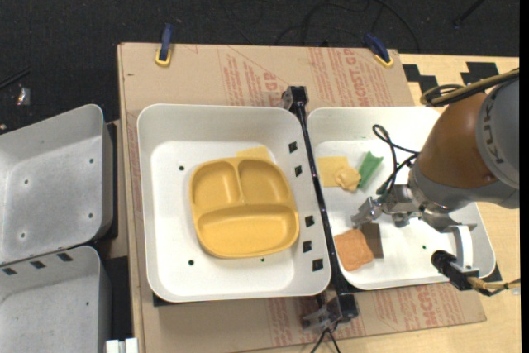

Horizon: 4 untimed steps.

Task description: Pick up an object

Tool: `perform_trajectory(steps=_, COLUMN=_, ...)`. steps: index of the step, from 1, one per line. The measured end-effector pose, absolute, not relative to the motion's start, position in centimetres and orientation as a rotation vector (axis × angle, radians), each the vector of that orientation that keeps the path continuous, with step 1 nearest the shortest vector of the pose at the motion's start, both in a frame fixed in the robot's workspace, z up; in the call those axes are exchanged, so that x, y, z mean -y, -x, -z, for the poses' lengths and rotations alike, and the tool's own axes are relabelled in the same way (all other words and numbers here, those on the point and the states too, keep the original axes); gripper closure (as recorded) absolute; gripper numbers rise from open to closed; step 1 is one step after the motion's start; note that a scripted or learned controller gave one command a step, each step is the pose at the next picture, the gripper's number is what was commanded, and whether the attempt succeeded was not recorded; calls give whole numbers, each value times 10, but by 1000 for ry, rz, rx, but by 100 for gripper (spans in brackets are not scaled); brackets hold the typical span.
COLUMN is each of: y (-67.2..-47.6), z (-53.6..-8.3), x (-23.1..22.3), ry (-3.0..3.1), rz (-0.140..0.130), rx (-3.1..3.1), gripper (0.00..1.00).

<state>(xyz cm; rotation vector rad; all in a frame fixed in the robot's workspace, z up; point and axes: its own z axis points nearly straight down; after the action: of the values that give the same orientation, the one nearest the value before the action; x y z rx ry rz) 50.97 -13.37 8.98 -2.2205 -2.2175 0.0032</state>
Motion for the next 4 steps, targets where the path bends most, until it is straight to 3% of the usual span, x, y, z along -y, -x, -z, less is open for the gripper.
perform_trajectory(steps=1, y=-511, z=-102, x=134, ry=2225, rz=0, rx=2217, gripper=100)
perform_trajectory(steps=4, y=-511, z=-227, x=145, ry=2222, rz=3, rx=2227, gripper=100)
